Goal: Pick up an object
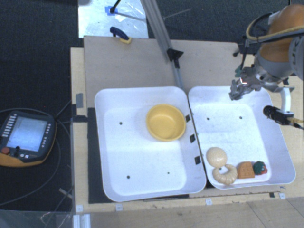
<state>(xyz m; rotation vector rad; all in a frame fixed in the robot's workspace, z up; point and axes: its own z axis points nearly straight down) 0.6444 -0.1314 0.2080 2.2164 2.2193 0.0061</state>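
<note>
A yellow bowl sits in the left bin, toward its upper right. In the right bin, at the near edge, lie a cream egg-shaped piece, a beige ring, an orange block and a small green and red piece. My gripper hangs over the right bin's far edge, well away from all of these, with nothing seen in it.
A metal pole slants across the brown board behind the bins. A teach pendant lies on the floor at left. A black fitting sticks out over the right bin's right side.
</note>
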